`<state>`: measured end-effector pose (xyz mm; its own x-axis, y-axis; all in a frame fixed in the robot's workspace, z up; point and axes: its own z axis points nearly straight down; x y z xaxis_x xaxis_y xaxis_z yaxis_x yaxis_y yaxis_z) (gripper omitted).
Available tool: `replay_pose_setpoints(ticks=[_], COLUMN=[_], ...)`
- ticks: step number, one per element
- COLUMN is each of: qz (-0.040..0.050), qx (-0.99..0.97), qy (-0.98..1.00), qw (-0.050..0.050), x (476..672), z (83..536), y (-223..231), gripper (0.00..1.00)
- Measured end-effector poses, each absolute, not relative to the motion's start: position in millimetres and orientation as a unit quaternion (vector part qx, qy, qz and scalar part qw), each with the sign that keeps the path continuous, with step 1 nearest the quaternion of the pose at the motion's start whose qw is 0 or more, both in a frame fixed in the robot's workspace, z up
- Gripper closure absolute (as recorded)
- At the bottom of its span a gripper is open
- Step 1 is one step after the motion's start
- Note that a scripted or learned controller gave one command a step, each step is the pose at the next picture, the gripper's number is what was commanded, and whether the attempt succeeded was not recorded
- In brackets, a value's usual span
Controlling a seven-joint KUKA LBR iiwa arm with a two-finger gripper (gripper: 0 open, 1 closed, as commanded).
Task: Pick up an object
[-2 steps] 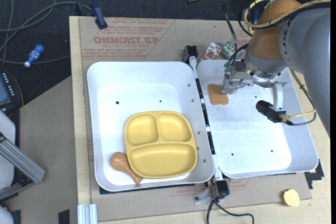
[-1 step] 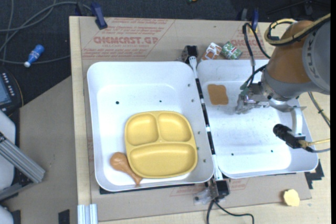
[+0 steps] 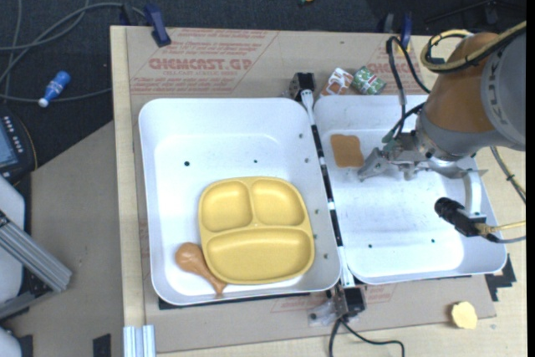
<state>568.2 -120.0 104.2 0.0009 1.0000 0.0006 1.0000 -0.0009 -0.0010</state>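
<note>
A flat brown square piece [image 3: 346,150] lies in the right bin [image 3: 401,259], near its back left corner. My gripper [image 3: 374,166] hangs low over that bin just right of the brown piece, pointing left toward it, with nothing visibly held. In the left bin [image 3: 167,138] sits a yellow divided plate [image 3: 254,228]. A tan drumstick-shaped toy [image 3: 197,262] lies against the plate's lower left edge.
Small printed packets [image 3: 355,81] lie on the bench behind the right bin. A yellow lump [image 3: 462,314] rests on the bench at the front right. Blue clamps [image 3: 156,25] grip the bench's back edge. A raised divider [image 3: 324,188] separates the bins.
</note>
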Motion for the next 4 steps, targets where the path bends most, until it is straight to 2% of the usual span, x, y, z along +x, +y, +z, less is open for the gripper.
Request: replay_pose_setpoints(ticks=[1,4], qz=[-0.0016,-0.001], qx=[-0.706,-0.706], qy=[-0.709,-0.708], qw=[-0.002,-0.002], x=[633.4,661.9], z=[83.9,84.9], y=[-90.8,-94.5], gripper=[0.0,0.0])
